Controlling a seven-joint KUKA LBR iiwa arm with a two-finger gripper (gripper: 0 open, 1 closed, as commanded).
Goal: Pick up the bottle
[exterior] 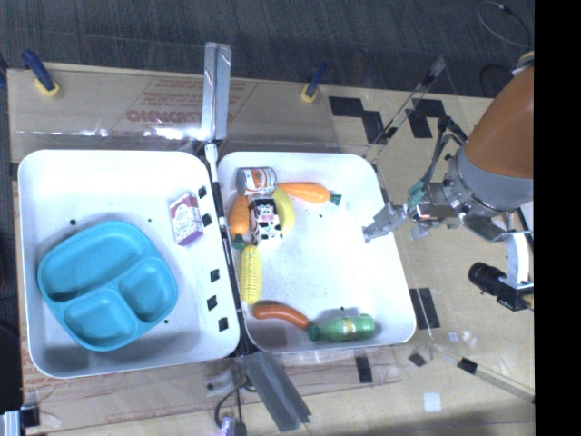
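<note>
Dark grey ribbed carpet floor (pixel 272 16) is seen beyond a tan wooden bench top (pixel 272 94), marked with black tape squares (pixel 349 107); blue clamps (pixel 41 73) are fixed along its far edge.

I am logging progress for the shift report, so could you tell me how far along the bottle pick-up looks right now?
Nothing looks done yet. The green bottle lies on its side at the near edge of the right bin, beside the sausage. The gripper sits over that bin's right rim, apart from the bottle, with nothing seen in it. Reaching the bottle, grasping and lifting all remain.
</note>
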